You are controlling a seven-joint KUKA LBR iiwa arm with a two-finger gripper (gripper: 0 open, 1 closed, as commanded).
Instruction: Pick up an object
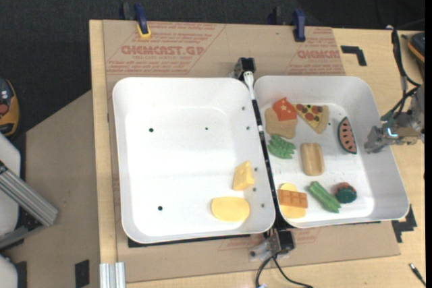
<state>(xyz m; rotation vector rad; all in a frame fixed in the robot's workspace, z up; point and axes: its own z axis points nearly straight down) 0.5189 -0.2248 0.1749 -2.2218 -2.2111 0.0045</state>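
We count two bins: a left bin (135, 145) and a right bin (364, 98). Left bin, two items: one cheese wedge (244, 176), one yellow disc (230, 209). Right bin, eight items: one toast (281, 123), one pizza slice (312, 115), one watermelon slice (347, 135), one hot dog bun (311, 158), one leafy green (281, 146), one waffle (293, 199), one green pod (324, 197), one round red-and-green piece (345, 193).

At the right edge of the frame, the gripper (391, 134) is cut off, and its fingers are too small and blurred to be made out. The dark round piece (345, 193) at the lower right of the right bin (378, 179) is too small to be identified. At the left edge, a yellow-and-black object (7, 108) and a metal rail (27, 195) are cropped.
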